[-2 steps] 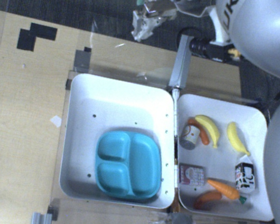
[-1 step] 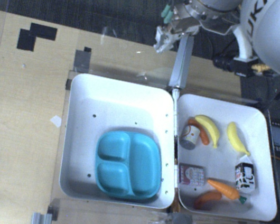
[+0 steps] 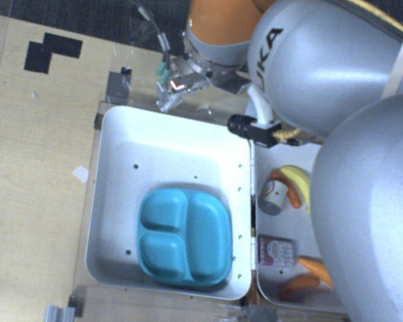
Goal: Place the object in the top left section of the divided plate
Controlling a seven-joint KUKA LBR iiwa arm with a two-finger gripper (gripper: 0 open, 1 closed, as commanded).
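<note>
With the blue divided plate [image 3: 185,236] lying bare in the left bin [image 3: 109,179] and the candidate objects [image 3: 289,191] being kept in the right bin, the hand [image 3: 174,88] is being held beyond the far rim, its grip impossible to tell, so a pick is judged next.

Wooden bench [image 3: 23,164] pale, black block marks [image 3: 51,51] near far left. Left white bin [image 3: 117,180] beside right white bin [image 3: 270,296], rims touching. In right bin: banana [image 3: 298,183], small can [image 3: 274,196] just beside it, dark packet [image 3: 276,251], orange carrot-like piece [image 3: 315,270].
</note>
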